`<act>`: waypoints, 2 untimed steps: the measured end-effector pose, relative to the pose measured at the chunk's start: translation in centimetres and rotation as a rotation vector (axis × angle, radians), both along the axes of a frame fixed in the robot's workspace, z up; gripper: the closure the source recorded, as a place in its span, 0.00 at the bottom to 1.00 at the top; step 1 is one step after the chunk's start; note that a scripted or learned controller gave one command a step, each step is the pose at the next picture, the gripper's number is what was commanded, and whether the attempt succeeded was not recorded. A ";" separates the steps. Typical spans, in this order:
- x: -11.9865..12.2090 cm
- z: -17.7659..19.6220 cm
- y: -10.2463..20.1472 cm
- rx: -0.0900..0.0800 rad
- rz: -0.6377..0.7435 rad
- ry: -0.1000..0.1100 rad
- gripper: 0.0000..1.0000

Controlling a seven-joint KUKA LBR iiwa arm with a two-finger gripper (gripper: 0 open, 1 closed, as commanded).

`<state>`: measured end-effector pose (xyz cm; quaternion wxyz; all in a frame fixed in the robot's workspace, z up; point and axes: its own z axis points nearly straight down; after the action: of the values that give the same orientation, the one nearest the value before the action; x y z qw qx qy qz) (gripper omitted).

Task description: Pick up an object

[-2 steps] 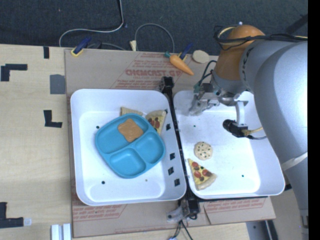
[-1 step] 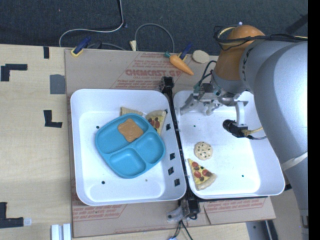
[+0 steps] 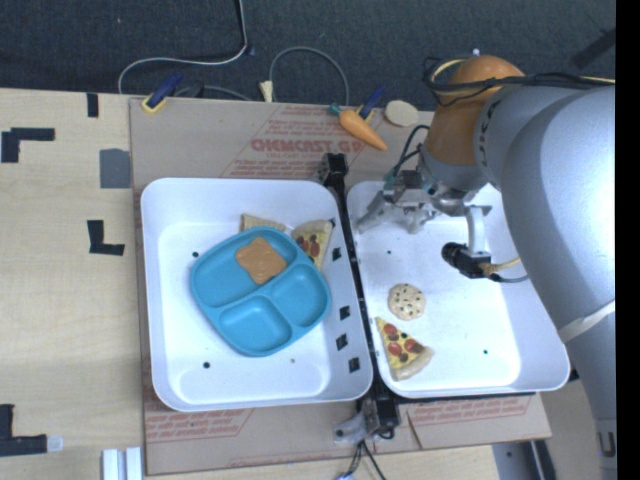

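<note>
- 2 white bins: left bin (image 3: 160,268), right bin (image 3: 500,353)
- 1 blue divided plate (image 3: 262,303)
- 2 pizza slices: one (image 3: 314,238) by the plate, one (image 3: 402,348) in the right bin
- 1 cookie (image 3: 406,301)
- 1 brown toast-like piece (image 3: 261,259) on the plate
- 1 carrot (image 3: 360,128) beyond the bins

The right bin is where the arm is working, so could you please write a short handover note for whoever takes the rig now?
Gripper: low over the far left part of the right bin, nothing seen between its fingers; open or shut cannot be told.
Right bin: cookie and pizza slice, both lying near the left wall.
Left bin: blue divided plate with a toast piece on it; another pizza slice beside the plate.
Toy carrot lies outside, behind the bins.
Done: nothing picked yet.
Left: grasp and lift one object.
</note>
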<state>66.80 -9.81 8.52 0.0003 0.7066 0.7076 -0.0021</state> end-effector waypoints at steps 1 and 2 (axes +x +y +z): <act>-0.8 0.1 0.2 0.001 -0.001 -0.005 0.00; 0.0 0.0 0.1 0.001 0.001 0.003 0.00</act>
<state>66.77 -9.73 8.54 -0.0008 0.7064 0.7078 -0.0029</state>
